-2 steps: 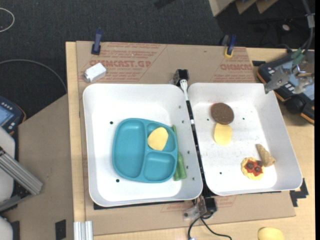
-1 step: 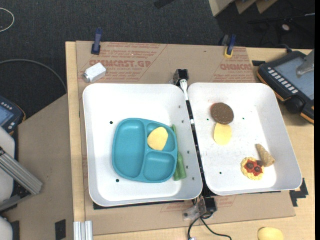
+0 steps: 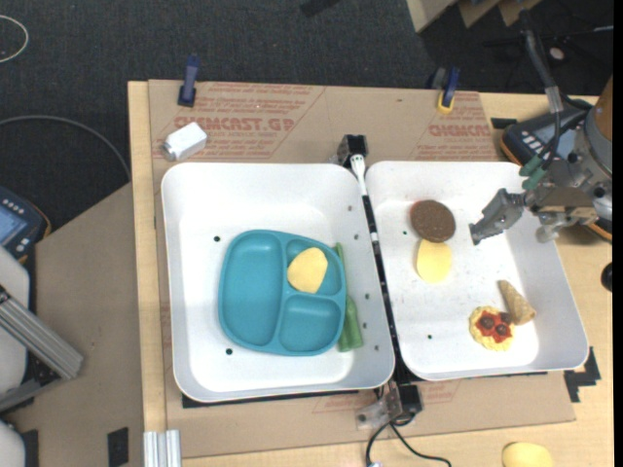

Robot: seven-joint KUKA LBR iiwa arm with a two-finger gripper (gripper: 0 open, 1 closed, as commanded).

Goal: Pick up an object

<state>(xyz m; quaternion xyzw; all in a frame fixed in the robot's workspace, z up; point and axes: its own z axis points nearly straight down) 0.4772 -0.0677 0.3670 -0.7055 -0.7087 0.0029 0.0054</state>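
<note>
- Lower right of the frame, right-hand shallow white plastic bin (image 3: 560, 305): a yellow toy pizza slice with red topping (image 3: 492, 326) lies near the bin's lower edge, touching or just beside a tan cone-shaped piece (image 3: 516, 301).
- Lower left, left-hand shallow white plastic bin (image 3: 195, 261): a teal plastic divided tray (image 3: 258, 295) lies flat; a yellow rounded toy piece (image 3: 308, 269) rests in its upper right compartment. A green strip-shaped item (image 3: 348, 324) lies along the tray's right edge.
- Centre of the right bin: a pale yellow rounded slab (image 3: 434, 261) touches a dark brown disc (image 3: 431, 220) just above it.
- Right of centre: grey two-finger gripper (image 3: 487, 224) sits over the right bin's upper right area, near the brown disc but apart from it. Nothing is seen between its fingers; how far they are parted cannot be told.
- Upper part: brown cardboard board (image 3: 292, 120) under both bins, with a small white block (image 3: 185, 141) at its upper left.
</note>
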